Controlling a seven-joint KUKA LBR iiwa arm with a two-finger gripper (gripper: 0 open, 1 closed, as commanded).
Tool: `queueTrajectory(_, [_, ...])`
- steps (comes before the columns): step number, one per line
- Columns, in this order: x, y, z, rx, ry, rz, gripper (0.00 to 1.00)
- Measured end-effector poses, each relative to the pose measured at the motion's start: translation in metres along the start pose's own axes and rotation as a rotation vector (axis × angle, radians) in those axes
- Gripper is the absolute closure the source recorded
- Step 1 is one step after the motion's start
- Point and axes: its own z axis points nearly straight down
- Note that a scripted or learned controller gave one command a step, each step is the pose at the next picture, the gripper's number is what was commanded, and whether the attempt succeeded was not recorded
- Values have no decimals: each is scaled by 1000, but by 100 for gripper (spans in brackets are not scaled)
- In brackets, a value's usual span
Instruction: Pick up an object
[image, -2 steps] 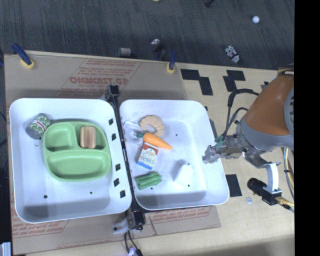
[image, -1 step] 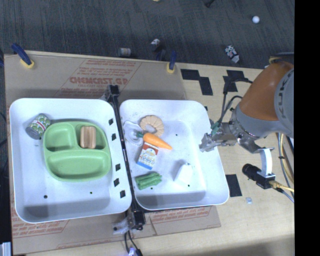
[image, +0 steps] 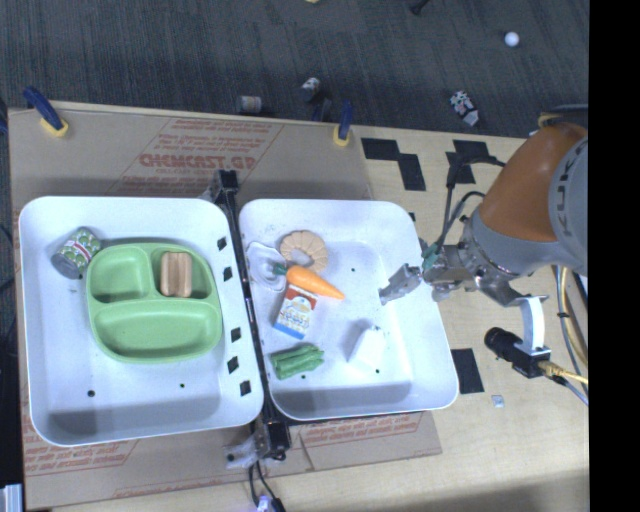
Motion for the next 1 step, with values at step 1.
queueTrajectory(1, [0,0,0,0,0,0,0])
